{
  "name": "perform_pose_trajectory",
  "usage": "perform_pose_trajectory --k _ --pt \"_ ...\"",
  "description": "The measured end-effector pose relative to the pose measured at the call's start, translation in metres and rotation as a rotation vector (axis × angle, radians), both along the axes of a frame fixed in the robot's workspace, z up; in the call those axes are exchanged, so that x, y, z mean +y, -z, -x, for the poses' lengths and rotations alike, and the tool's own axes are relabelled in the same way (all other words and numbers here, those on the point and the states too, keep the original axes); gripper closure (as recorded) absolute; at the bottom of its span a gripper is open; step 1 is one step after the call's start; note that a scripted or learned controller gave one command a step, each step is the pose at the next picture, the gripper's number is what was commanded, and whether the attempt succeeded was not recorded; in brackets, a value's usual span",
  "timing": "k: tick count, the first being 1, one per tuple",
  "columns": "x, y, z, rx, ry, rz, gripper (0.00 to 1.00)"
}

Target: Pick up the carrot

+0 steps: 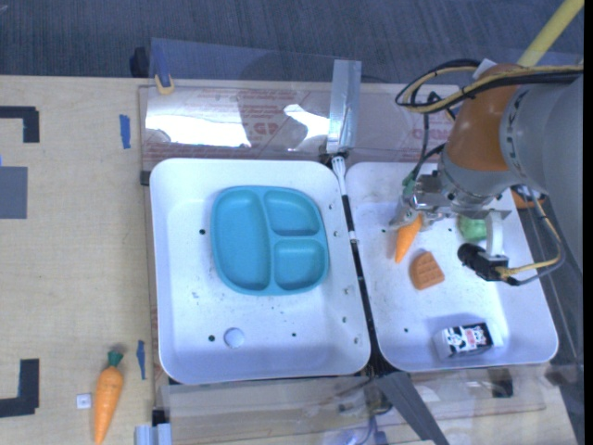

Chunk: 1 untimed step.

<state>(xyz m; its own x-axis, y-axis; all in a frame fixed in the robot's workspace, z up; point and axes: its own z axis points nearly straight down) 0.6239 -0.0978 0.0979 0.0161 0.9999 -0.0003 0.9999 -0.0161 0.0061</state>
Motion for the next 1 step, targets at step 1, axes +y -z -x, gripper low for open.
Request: perform_pose_trajectory --k 1 --pt "0.0844 -0.1508 -0.0259 -0.007 0.108 -0.004 1.00"
